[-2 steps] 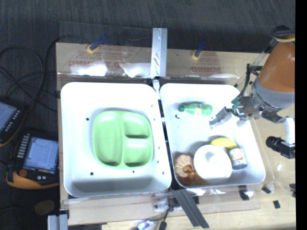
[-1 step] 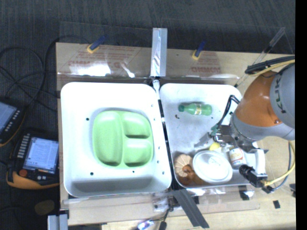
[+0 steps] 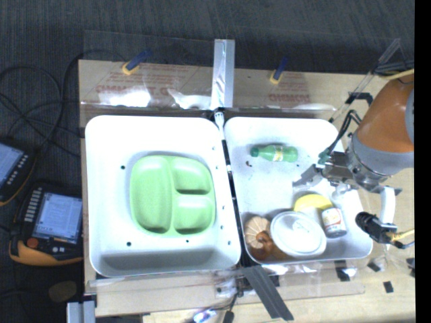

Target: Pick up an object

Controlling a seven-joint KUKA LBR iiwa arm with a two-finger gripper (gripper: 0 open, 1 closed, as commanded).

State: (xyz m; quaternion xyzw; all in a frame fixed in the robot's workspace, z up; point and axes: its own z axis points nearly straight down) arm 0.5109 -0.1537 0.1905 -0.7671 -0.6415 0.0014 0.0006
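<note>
Gripper (image 3: 335,177) position: above the right bin (image 3: 269,128), at its right side, just above a yellow object (image 3: 311,202); finger state cannot be told. Right bin contents: green bottle (image 3: 274,153) lying flat near the far wall, white lidded container (image 3: 297,233), small jar (image 3: 332,221), brown round item (image 3: 256,230). Left bin (image 3: 108,140) contents: green divided tray (image 3: 172,192).

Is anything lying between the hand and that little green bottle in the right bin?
Nothing visible does. Bare white bin floor lies between the hand and the small green plastic bottle.
</note>
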